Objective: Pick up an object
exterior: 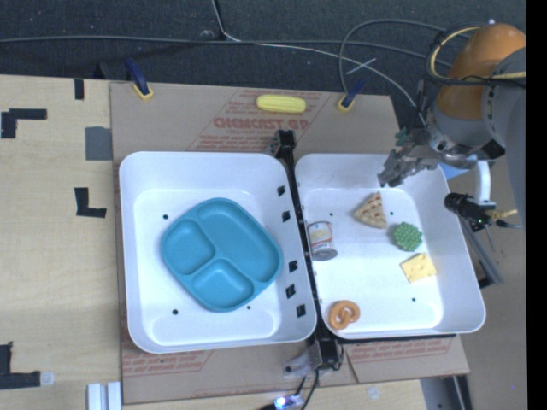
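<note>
Tan pizza slice in rt bin, just below-left of tool; tool grip state can't tell.

The cardboard sheet under the two bins carries red printed lettering just behind the left bin; it appears to begin "CHEMCAST", but the remaining characters are too blurred to confirm. A second red print on the same sheet, near the front corner of that bin, is illegible. The label on the small can just right of that bin cannot be read.
</note>
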Robot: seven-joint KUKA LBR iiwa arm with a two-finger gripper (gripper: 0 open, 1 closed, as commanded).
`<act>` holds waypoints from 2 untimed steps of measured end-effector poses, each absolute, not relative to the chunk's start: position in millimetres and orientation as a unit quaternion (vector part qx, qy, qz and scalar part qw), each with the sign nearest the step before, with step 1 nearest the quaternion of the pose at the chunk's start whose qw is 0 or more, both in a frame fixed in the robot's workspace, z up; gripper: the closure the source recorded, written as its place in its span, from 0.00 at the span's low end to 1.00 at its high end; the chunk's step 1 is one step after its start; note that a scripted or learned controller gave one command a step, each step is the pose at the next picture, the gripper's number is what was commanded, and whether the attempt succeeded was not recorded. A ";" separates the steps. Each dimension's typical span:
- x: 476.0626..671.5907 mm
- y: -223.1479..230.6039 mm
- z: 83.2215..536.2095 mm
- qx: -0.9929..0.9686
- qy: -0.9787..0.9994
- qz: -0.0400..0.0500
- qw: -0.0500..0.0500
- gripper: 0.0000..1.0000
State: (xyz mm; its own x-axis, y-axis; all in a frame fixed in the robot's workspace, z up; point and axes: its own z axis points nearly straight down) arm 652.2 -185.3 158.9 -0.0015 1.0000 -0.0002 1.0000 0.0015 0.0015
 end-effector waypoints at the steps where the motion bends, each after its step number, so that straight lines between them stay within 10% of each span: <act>1: 646.9 -181.1 218.7 0.707 0.708 0.001 0.001 1.00; 2: 647.8 -180.8 272.1 0.707 0.708 0.001 0.002 1.00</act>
State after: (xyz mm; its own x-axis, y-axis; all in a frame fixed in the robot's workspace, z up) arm 647.8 -180.8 272.1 -0.0015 1.0000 -0.0012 1.0000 0.0015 0.0044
